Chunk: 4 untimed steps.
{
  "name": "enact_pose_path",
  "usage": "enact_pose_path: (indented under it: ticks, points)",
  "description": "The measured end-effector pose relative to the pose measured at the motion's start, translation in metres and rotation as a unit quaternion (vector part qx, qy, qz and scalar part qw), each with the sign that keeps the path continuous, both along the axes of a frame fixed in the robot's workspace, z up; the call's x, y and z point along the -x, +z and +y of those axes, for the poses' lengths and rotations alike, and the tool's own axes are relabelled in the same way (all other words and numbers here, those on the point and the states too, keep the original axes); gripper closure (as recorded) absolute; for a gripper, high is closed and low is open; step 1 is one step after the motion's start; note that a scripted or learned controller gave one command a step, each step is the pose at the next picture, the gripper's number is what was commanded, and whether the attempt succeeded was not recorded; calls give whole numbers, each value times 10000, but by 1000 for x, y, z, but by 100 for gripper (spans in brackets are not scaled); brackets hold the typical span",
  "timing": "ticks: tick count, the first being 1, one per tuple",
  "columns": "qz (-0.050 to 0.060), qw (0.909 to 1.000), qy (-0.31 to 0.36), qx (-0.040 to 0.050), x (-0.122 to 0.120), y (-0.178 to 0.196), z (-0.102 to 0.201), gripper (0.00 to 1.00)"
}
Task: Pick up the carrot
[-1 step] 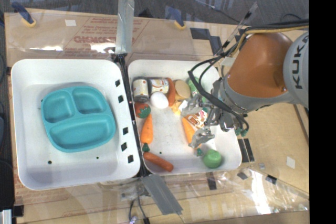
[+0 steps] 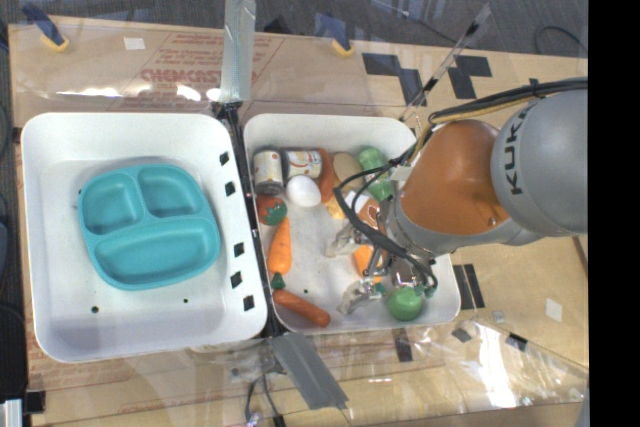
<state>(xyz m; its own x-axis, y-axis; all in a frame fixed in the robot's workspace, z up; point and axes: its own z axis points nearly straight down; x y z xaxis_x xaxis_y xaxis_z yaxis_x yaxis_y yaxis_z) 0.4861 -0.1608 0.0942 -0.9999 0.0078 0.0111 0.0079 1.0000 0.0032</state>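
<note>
Carrot [image 2: 280, 248] exposed | arm [image 2: 470, 185] hides right bin [image 2: 300, 127] contents

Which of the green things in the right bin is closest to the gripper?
The green ball in the bin's near right corner, right beside the gripper. The other green item lies at the far wall.

The arm [image 2: 500, 180] is cut off by the picture's right edge, so its base is out of sight. Its orange wrist band [image 2: 450, 190] covers part of the right bin [image 2: 310, 127], hiding that bin's right wall and whatever lies beneath. The end effector [image 2: 385, 280] sits in a tangle of cables and metal just below the band, too cluttered to tell how its tips stand. Left of the band, a small orange thing [image 2: 362, 260] is half hidden and cannot be identified. The tabletop [image 2: 100, 55] runs out of frame at the bottom.
</note>
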Motion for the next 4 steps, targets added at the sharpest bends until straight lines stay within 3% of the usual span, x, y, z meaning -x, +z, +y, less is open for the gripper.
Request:
enact_pose_path:
  ticks: [1,2,3,4]
  points:
    - [-47,10000,63,9,-4,14,2,100]
    - [-88,9998,168,17,4,86,51,100]
    - [-117,9995,-292,34,-17,192,44,100]
    - [-76,9992,394,16,-65,191,85,100]
